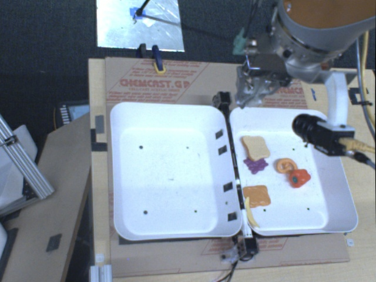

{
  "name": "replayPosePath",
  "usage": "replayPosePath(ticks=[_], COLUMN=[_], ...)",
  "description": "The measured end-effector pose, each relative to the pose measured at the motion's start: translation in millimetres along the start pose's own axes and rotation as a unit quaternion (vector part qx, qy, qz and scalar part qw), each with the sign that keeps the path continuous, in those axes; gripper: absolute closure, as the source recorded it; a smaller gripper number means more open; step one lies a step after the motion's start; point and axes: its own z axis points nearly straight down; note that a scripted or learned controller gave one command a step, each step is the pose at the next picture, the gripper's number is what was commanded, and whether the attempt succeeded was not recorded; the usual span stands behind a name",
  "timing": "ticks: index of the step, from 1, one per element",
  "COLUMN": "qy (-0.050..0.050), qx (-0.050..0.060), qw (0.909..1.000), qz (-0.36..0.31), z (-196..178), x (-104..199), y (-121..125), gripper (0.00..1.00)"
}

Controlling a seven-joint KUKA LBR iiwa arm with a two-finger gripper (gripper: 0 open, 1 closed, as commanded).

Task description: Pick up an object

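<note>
Gripper (251, 93) apparently over right bin's (336, 215) far rim, open-or-closed unreadable; bread slice (255, 147) lies nearer camera, apart.

The left bin (170, 169) offers a broad bare floor, walled only by its low rim. Between the bins, black clips (223, 151) line the shared walls and form a ridge to cross. In the right bin (305, 213) the things crowd the left and middle. A bread slice (255, 147) touches a purple piece (255, 165). Across a narrow gap to the right, an orange ring (285, 165) lies just beside a red piece (299, 178). A tan square (257, 195) lies nearer the front, and a yellow strip (251, 215) hugs the left wall, leaving little room on that side. The front right floor is open. The arm (320, 16) hangs over the rear right corner.
</note>
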Motion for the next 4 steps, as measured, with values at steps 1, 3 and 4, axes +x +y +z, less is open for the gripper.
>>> replayPosePath(ticks=[1, 3, 4], qy=[0.001, 0.0, 0.0], qx=[0.0, 0.0, 0.001], qw=[1.0, 1.0, 1.0], qz=[-0.007, -0.003, -0.001], z=[-2, 0, 4], x=[52, 93, 19], y=[15, 107, 40], gripper=[1.0, 1.0, 1.0])
